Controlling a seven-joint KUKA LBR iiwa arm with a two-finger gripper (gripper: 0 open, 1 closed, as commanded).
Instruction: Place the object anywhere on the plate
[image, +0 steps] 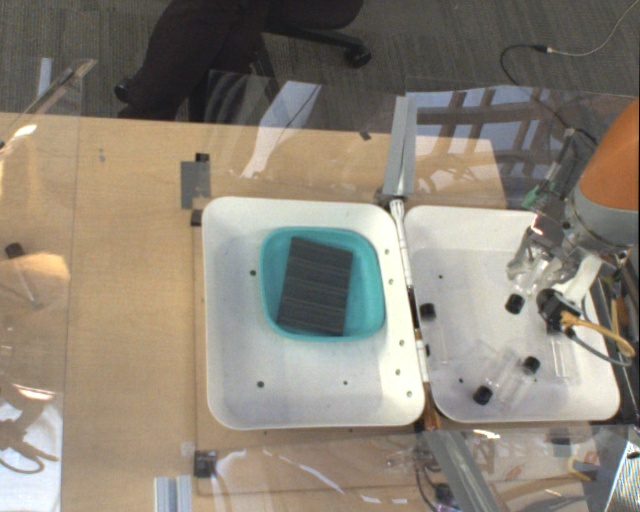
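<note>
Across the tan wooden surface (110, 300) sit the two white bins side by side, the left bin (235, 390) and the right bin (590, 400), edges nearly touching in the middle. In the left bin there's a teal plate (372, 290), squarish with rounded corners, and the dark grey ribbed block (316, 286) is lying flat right on it, pretty much centred. The block's long axis runs from the far side of the bin to the near side, leaning slightly so the far end tips a bit to the right; its ridges run across the short way. The arm (610, 180) pokes in at the right, mostly cut off by the frame edge, orange band visible. Its claw (535, 262) hangs over the right bin's far right part, well apart from the block. The claw is see-through plastic and blurry against the white, so honestly I can't tell how it stands.
</note>
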